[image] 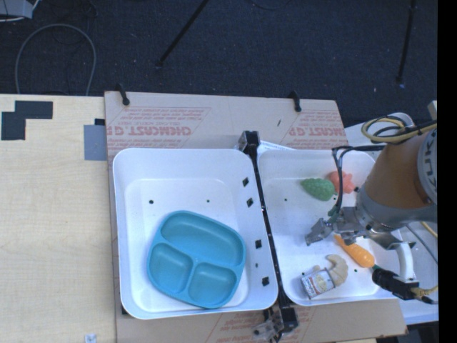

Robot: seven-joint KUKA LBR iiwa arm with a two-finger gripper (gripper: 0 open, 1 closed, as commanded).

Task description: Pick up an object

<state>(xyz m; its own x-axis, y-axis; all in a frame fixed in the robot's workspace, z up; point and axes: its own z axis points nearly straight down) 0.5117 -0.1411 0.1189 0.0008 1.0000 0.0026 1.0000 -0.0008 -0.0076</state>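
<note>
Over the right bin (293, 284), gripper (319, 233) hangs low with fingers spread, nothing between them. Orange carrot (357, 253) just beside, green toy (318, 188) and small can (317, 283) near. Pick not done yet.

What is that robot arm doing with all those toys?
The robot arm reaches into the right bin from the right, trying to pick something up. Its gripper hangs low in the middle of the bin with nothing between its fingers. Around it lie a green toy, a pink toy, an orange carrot-like piece and a small can. The left bin holds a blue divided plate.
</note>
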